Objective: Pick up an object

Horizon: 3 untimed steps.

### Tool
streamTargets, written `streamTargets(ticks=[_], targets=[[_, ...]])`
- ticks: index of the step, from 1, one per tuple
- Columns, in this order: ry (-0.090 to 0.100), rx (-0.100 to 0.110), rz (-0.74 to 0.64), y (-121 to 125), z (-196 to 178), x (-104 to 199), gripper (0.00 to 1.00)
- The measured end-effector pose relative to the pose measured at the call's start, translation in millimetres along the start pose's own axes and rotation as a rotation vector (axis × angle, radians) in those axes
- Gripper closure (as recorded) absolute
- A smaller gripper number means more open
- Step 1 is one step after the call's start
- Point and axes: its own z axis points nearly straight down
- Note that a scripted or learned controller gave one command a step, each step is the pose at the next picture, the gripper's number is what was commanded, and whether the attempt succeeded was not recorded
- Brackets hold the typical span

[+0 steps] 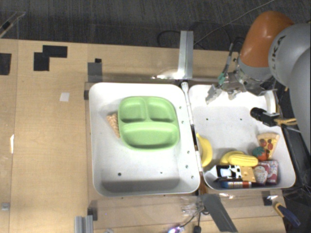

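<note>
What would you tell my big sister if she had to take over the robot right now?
Gripper: above the far end of the right bin, nothing seen between its fingers.
Things to pick: a banana by the right bin's left wall; a yellow toy, a pizza slice, a black-and-white carton and a reddish packet huddled in its near right corner.
Left bin: a green divided plate with a speckled tan piece peeking out at its left.
Done: nothing picked up.
Left: go down on one thing, probably the banana since it lies apart, grip it and lift.
</note>
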Motion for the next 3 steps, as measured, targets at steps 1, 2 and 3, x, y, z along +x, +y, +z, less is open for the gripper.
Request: streamTargets(ticks=[1,2,3], targets=[[0.000,-0.001,-0.077,-51.9,33.2,-10.3,0.00],[0.001,0.005,-0.168,-4.1,52.9,-19.2,0.00],[-0.009,0.009,-0.266,-6.7,53.3,-15.1,0.00]])
